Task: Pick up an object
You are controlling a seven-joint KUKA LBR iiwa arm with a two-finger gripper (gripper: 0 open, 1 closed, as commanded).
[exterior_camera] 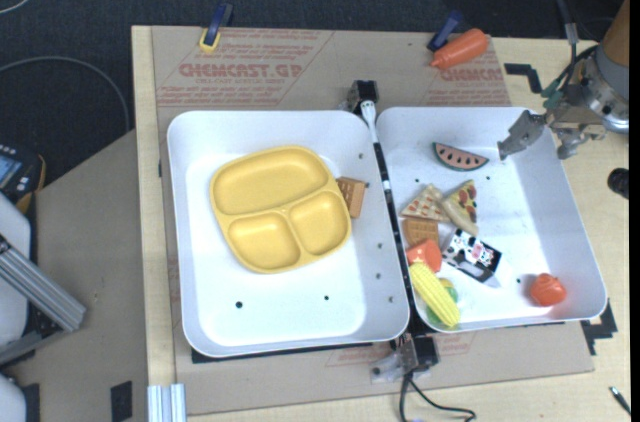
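The left bin point(190, 210) holds a yellow divided plate point(280, 208). The right bin point(570, 210) holds toy food, the watermelon slice point(459, 156) nearest the gripper point(545, 138), whose fingers are spread apart and empty over that bin's far right corner; the arm is cut off.

Bright even light, soft shadows, slightly blurry
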